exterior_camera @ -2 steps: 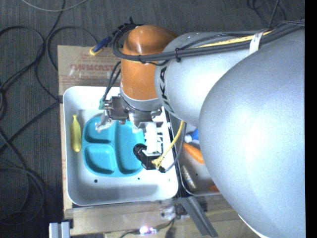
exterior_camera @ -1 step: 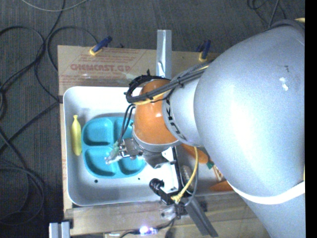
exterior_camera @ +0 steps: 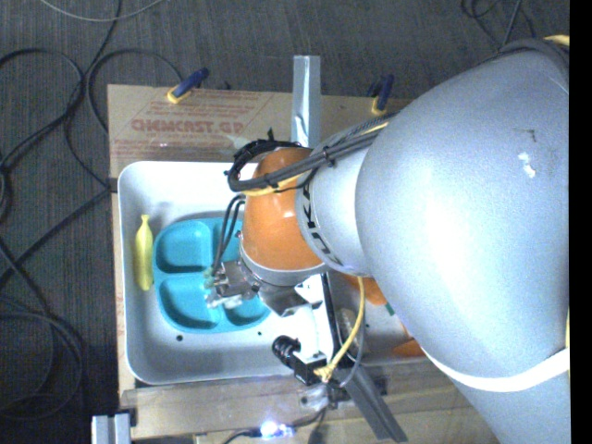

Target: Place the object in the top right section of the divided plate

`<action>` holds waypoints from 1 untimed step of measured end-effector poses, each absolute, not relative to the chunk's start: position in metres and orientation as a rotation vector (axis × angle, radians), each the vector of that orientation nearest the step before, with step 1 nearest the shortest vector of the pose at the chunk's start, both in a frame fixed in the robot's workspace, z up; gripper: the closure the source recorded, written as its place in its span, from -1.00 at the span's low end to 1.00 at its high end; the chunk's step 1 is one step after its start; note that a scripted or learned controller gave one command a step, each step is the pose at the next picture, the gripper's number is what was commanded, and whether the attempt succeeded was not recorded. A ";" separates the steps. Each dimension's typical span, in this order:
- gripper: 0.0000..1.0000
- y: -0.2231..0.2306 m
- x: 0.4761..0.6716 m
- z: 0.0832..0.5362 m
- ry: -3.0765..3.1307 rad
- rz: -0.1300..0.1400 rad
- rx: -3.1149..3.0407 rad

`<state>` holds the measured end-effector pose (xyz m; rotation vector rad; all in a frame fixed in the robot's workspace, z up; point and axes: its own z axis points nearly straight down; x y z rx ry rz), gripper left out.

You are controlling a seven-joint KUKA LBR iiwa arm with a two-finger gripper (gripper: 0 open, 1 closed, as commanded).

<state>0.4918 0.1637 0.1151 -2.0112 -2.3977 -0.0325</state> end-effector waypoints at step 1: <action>1.00 0.170 0.487 0.100 -2.057 -0.051 -2.355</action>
